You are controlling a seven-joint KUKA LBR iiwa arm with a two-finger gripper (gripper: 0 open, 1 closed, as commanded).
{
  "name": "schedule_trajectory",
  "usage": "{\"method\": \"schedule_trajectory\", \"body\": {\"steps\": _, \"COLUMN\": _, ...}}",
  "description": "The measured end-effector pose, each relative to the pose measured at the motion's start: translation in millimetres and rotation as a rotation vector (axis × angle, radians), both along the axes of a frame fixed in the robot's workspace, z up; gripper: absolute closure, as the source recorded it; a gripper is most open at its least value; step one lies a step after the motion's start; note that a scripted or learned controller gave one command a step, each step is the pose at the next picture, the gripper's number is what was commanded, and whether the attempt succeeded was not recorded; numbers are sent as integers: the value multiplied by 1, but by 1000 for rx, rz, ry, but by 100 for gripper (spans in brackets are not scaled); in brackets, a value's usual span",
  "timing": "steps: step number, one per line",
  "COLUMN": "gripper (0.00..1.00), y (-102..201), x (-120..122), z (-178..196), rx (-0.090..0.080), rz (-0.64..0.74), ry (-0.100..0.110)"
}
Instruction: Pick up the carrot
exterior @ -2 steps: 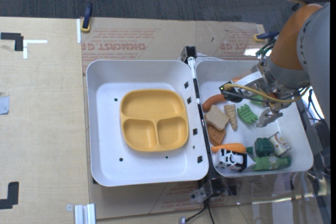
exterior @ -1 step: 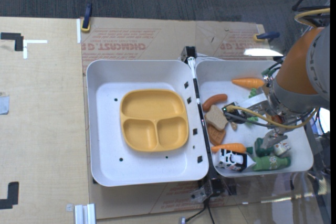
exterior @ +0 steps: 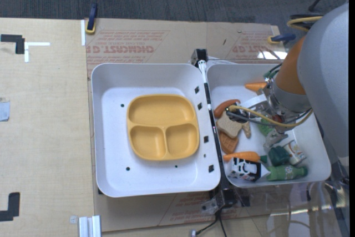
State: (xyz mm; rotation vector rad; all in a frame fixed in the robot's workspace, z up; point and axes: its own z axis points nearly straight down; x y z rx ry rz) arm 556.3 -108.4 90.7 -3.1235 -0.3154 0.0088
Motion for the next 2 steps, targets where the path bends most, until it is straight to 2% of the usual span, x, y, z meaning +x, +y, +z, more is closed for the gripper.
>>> {"method": "schedule_trajectory", "body": {"steps": 1, "gripper": 0, "y": -22, "x": 63, "z": 1, "rx": -1, "rz": 10, "ry": -1}}
{"method": "schedule_trajectory", "body": {"steps": 2, "gripper": 0, "y": 6, "x": 26, "z": 82, "rx": -1, "rz": 7, "ry": 0}}
